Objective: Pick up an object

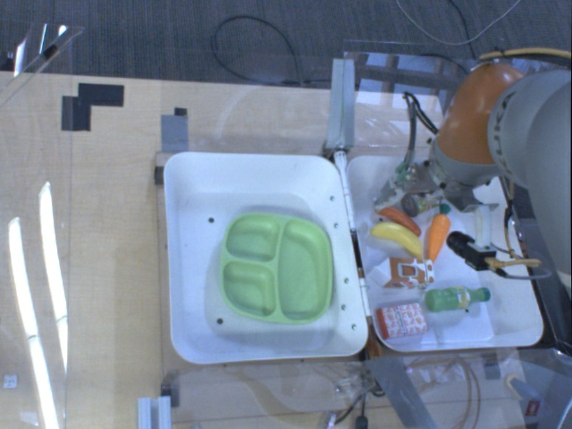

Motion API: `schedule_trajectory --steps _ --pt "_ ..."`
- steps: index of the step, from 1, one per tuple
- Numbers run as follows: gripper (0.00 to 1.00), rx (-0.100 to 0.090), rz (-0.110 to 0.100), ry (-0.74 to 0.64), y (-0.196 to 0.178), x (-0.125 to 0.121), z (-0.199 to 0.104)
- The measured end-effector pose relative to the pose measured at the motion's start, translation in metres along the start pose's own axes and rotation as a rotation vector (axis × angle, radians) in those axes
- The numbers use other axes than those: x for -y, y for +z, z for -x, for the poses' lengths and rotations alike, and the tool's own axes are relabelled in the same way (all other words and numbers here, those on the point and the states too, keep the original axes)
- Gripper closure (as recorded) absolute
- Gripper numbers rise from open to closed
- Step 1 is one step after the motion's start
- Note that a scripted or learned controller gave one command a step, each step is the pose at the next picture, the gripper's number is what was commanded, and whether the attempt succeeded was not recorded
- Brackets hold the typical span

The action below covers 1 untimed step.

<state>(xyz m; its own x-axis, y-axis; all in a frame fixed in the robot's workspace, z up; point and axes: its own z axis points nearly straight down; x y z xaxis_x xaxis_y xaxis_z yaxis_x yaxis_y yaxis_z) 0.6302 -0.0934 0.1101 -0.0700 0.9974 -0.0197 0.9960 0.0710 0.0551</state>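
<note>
My tool [404,184] low in right white bin [514,329]; grip state unreadable. Yellow plastic banana [396,236] just below-left, long axis slanting down-right.

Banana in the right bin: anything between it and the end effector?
Nothing visible stands between them. The end effector hangs over the back of the right bin, and the banana lies just in front of it. A red-orange piece lies against the banana's far side and a carrot to its right, crowding a grasp.
</note>
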Motion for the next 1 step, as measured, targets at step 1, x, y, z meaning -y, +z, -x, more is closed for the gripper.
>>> schedule_trajectory --steps 1 --pt "0.0 -0.009 -0.048 0.395 0.022 0.0052 0.0097"
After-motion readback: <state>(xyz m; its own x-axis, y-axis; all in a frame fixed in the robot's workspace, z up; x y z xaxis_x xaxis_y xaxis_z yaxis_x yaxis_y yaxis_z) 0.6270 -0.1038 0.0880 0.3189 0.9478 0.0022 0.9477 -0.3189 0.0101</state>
